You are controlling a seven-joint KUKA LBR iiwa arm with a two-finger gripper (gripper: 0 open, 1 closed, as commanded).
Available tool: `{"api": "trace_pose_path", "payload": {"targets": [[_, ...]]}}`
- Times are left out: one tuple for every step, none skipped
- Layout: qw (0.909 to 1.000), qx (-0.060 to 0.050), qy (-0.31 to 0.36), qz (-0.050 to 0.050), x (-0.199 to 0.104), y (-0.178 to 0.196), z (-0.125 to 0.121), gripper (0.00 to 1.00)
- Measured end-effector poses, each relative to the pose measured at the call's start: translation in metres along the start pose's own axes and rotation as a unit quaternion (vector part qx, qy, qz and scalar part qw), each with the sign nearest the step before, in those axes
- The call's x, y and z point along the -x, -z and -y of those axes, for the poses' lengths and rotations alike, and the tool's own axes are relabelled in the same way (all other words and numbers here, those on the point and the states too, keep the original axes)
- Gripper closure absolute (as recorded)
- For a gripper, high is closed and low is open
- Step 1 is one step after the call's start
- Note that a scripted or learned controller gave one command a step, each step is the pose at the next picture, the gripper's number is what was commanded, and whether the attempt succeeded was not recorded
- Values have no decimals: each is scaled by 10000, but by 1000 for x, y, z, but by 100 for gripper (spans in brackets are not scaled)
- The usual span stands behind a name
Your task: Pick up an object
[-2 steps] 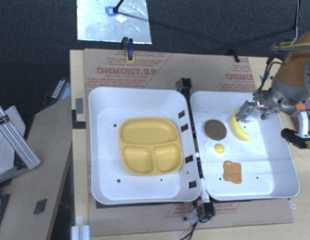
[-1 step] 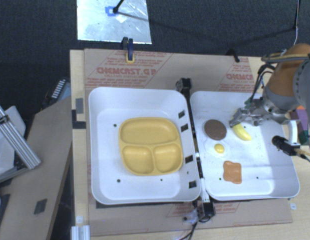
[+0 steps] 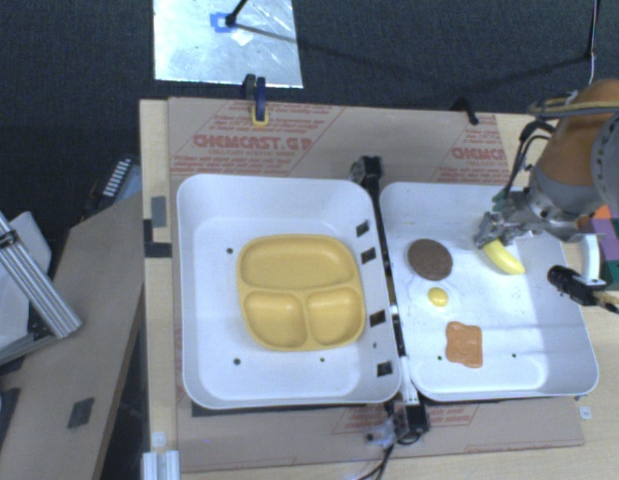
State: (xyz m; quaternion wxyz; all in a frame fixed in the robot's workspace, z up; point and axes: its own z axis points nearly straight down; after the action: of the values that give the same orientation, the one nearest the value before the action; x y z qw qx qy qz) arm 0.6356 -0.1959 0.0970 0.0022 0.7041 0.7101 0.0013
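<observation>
Yellow banana (image 3: pixel 504 259) lies in the right bin (image 3: pixel 549 373) directly at the gripper (image 3: pixel 497 232) tips (finger state cannot be told), brown disc (image 3: pixel 429 259) just left.

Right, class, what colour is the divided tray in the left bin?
Pale yellow: the three-compartment plastic tray, seen clearly in the camera view from above.
</observation>
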Motion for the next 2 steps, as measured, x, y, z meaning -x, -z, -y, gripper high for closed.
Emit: {"api": "trace_pose_path", "payload": {"targets": [[10000,7,-15,3,1,65,-1,100],[10000,-5,-33,1,8,119,5,100]]}}
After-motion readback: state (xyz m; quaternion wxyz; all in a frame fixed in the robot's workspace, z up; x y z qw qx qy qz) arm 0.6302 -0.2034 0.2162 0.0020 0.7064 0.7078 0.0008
